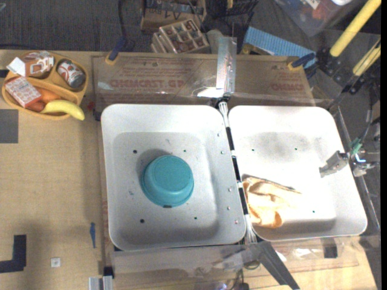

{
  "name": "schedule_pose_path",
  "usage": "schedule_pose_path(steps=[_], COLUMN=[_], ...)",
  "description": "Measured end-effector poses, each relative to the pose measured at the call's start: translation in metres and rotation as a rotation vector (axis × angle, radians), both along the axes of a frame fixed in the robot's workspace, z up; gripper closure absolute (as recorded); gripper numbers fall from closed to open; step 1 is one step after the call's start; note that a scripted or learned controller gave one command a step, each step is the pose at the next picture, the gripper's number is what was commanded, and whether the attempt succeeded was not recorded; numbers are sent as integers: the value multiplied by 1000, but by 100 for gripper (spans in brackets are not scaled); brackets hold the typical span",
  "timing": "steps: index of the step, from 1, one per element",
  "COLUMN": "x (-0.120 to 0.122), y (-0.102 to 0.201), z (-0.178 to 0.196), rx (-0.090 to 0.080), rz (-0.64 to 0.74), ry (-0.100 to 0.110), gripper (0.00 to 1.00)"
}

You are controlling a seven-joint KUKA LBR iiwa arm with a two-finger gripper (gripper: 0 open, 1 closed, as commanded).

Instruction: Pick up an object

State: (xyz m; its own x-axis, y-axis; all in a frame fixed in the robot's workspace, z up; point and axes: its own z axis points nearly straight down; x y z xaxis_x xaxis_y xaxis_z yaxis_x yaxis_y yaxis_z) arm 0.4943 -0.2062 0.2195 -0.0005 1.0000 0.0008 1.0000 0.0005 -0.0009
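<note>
Two white bins sit side by side on the tabletop. An orange cloth point(266, 199) lies in the right bin's point(290, 128) near-left corner, left of and nearer than the claw point(334, 162) at the right rim; claw state cannot be determined.

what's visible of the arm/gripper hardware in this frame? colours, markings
Little of it: the gripper appears at the right bin's right rim as a small grey metallic piece, with a teal-green spot just behind it. Too small and blurred to make out markings or cables.

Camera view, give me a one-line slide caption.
Teal bowl upside down in the left bin, crumpled orange cloth in the right bin, pincer near its right edge.
</note>
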Motion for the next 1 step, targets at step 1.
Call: schedule_pose_path(steps=[1], x=[-1], y=[65], z=[-86], rx=[-1], rz=[13], ry=[-1], gripper=[0])
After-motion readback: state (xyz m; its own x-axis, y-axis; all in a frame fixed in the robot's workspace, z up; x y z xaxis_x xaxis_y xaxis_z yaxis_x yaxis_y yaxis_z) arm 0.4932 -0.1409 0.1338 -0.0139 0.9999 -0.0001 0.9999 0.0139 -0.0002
